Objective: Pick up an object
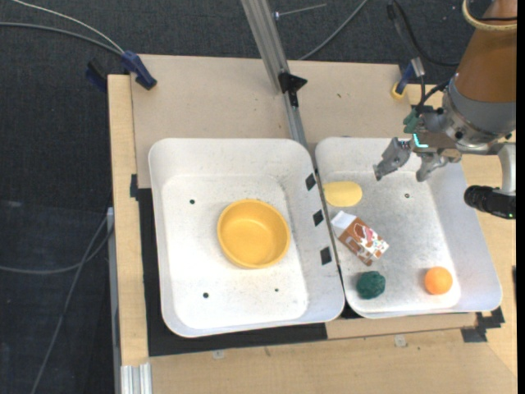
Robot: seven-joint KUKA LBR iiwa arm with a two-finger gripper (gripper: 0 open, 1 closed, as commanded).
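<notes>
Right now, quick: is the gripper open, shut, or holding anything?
Gripper: open, holding nothing, hanging over the back of the right bin, above and to the right of the pale yellow lemon-shaped thing.

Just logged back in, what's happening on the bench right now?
The arm's gripper is over the far end of the right bin, fingers spread, with nothing between them. Four things lie in that bin: a yellow lump nearest the gripper, a brown packet, a green ball and an orange ball. The left bin holds a yellow bowl. Nothing is picked up yet.
</notes>
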